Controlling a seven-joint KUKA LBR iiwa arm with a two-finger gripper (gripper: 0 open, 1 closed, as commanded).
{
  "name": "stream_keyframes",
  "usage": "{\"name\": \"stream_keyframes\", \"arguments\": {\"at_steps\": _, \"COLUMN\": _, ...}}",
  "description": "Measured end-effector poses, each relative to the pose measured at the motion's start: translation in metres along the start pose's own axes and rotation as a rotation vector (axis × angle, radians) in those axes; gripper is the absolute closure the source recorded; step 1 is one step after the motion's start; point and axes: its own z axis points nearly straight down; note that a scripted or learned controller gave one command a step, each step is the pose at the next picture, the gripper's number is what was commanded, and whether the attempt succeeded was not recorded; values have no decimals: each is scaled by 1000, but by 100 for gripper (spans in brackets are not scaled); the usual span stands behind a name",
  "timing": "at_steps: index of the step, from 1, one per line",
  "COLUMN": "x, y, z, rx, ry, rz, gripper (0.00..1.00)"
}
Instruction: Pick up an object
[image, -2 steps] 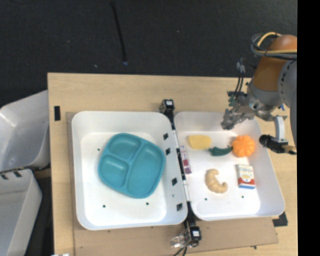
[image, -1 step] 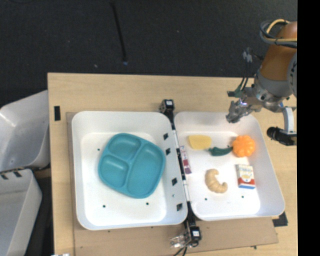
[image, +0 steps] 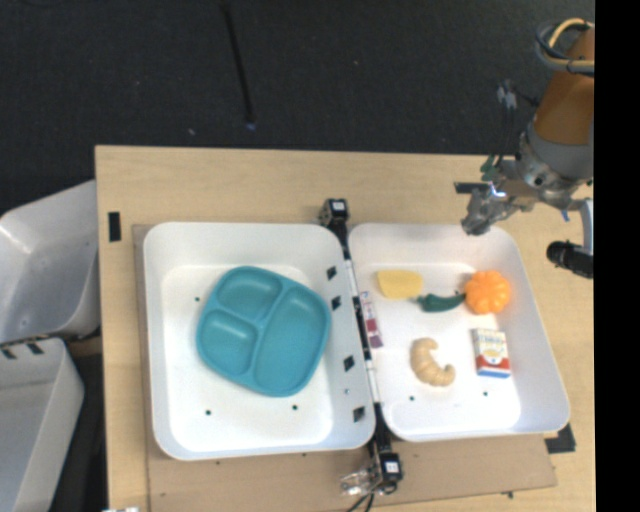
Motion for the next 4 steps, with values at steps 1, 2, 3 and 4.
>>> {"name": "stream_keyframes", "arguments": {"at_steps": 1, "x": 50, "y": -13, "z": -11, "rx": 5, "ry": 2, "rz": 1, "gripper": 100}}
{"name": "stream_keyframes", "arguments": {"at_steps": 2, "x": 95, "y": -20, "z": -1, "rx": 6, "ry": 3, "rz": 0, "gripper": 100}}
{"name": "stream_keyframes", "arguments": {"at_steps": 3, "x": 146, "y": -35, "z": 6, "rx": 7, "ry": 2, "rz": 0, "gripper": 100}}
{"name": "stream_keyframes", "arguments": {"at_steps": 4, "x": 199, "y": -35, "z": -7, "rx": 3, "ry": 3, "rz": -2, "gripper": 100}}
